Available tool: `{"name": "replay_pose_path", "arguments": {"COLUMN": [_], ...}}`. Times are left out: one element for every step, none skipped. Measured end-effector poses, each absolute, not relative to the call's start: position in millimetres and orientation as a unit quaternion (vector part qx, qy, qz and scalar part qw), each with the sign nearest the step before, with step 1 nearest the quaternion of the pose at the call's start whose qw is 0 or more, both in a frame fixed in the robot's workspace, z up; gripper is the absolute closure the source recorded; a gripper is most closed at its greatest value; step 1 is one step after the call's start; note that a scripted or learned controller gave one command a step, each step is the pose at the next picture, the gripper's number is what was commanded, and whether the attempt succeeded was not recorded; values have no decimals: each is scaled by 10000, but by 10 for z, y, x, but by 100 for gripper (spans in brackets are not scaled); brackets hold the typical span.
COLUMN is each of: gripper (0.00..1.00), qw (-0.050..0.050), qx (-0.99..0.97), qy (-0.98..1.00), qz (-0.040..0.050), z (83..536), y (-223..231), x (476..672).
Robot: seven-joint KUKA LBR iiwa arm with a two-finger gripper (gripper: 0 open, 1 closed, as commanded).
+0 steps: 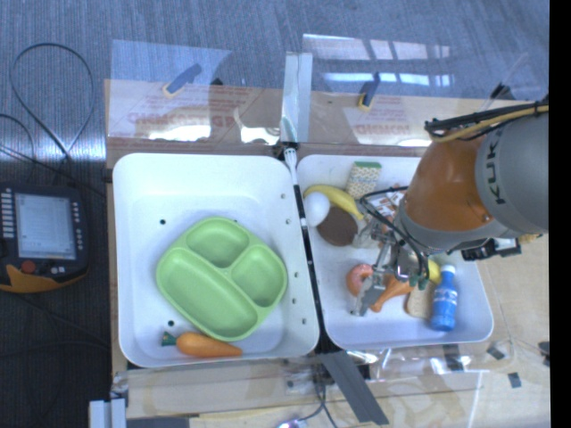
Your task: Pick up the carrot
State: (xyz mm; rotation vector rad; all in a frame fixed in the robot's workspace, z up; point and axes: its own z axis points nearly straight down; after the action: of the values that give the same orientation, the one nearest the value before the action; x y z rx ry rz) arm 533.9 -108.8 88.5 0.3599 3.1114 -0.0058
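Blue-grey carpet surrounds a wooden bench (pixel 178 105) that carries two shallow white bins side by side. On the floor to the left lies a teach pendant (pixel 40 234) with a black cable looping above it.

Left bin (pixel 143 176): a light green divided plate (pixel 223 277) (three compartments) sits near the middle. The carrot (pixel 207 346), orange with a small dark green top at its left end, lies flat along the bin's near wall, just below the plate's lower edge and close to touching it.

Right bin (pixel 473 324): a banana (pixel 335 197), a white egg-like object (pixel 317 208), a brown rounded object (pixel 337 228), a pale speckled block (pixel 363 178), a blue bottle with a white cap (pixel 443 299) and a second, smaller orange carrot-like piece (pixel 390 293) crowd together. A pinkish-orange item (pixel 359 277) lies beside that piece.

Arm: the grey arm with its orange band (pixel 446 194) reaches in from the right and hangs over the right bin. The gripper (pixel 375 294) points down among the objects there, its fingers (pixel 361 303) slightly apart beside the small orange piece; whether they close on anything cannot be told. It is well apart from the carrot in the left bin.
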Motion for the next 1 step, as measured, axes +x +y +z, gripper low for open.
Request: {"name": "replay_pose_path", "arguments": {"gripper": [0], "qw": [71], "qx": [2430], "qy": [9700], "qz": [4], "z": [888], "y": [-941], "x": [4984]}}
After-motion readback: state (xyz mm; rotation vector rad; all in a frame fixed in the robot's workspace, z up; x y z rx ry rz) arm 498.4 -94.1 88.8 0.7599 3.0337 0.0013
